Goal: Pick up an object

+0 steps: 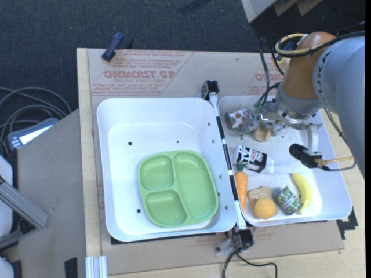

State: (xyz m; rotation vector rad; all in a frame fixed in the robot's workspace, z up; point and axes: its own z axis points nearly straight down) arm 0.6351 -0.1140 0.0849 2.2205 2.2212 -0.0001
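Presently noted:
Gripper (259,120): lowered into the right bin (335,204), far end; grasp cannot be told.
Objects: tan item (262,133) just beside it; carrot (241,184), orange (265,208), banana (302,189) nearer.
Left bin (116,132): green tray (177,188) held.

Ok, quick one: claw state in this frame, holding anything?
Claw: low in the right bin, over a small tan object; grip cannot be told.

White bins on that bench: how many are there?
2. The shallow white bin on the left holds a green divided plastic tray; the shallow white bin on the right holds toy food items.
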